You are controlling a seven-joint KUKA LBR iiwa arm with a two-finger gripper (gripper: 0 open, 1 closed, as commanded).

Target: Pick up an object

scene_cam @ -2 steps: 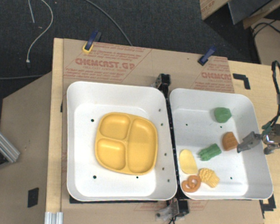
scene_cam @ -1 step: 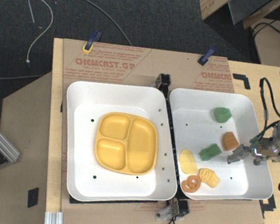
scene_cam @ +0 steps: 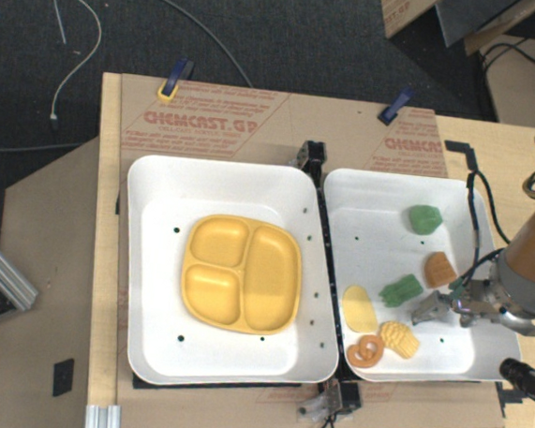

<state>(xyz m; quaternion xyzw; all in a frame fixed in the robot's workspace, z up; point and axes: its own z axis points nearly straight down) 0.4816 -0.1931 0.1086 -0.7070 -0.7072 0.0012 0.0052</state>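
Observation:
The right bin (scene_cam: 382, 196) holds several small objects. A green piece (scene_cam: 424, 219) lies toward the back and a brown piece (scene_cam: 439, 269) sits near the middle. A second green piece (scene_cam: 401, 289) is just left of the gripper. A pale yellow piece (scene_cam: 359, 308), an orange ring (scene_cam: 364, 350) and a knobbly yellow piece (scene_cam: 398, 339) lie at the front left. My gripper (scene_cam: 440, 303) hangs low at the right side of this bin, just below the brown piece and right of the second green piece. It is open, with nothing between its fingers.
The left bin (scene_cam: 147, 244) holds a yellow divided plate (scene_cam: 243, 274). The arm (scene_cam: 530, 271) enters over the right bin's right wall, with a black cable (scene_cam: 475, 205) running along it. Clips (scene_cam: 313, 153) join the bins at back and front.

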